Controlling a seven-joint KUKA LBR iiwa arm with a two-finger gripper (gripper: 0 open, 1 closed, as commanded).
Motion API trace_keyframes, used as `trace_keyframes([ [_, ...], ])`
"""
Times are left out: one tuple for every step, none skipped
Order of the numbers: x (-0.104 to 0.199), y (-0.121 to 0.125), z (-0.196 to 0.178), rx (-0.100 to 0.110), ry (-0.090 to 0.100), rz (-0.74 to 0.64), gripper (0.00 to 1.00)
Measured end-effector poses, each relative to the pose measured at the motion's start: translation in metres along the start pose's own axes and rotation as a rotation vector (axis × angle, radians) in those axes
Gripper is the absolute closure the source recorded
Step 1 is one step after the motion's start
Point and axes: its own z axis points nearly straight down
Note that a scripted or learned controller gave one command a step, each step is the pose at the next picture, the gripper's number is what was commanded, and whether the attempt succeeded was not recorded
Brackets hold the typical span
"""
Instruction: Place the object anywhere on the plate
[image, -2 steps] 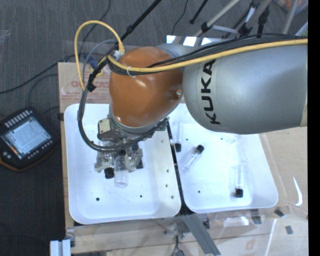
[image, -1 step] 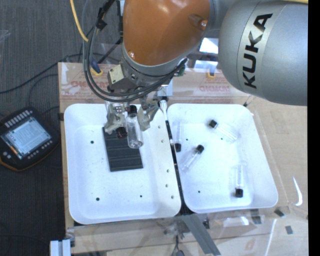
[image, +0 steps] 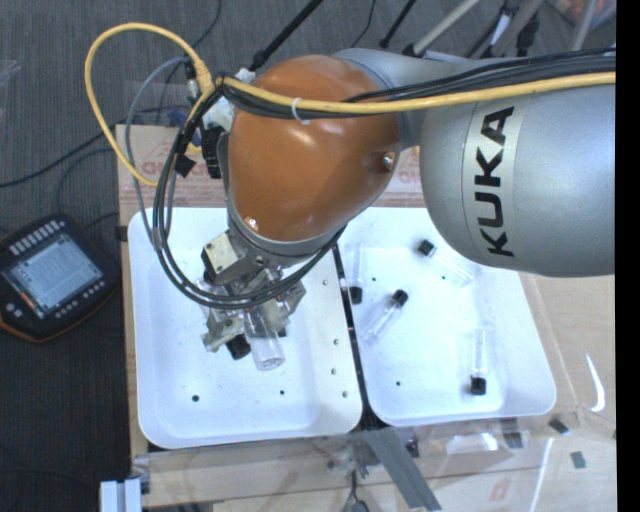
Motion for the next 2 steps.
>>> trace_keyframes([
  [0.023, -0.044, 0.008, 0.002, -0.002, -0.050, 1.00],
  [0.025, -0.079, -0.076, 0.005, -0.002, -0.013, 1.00],
])
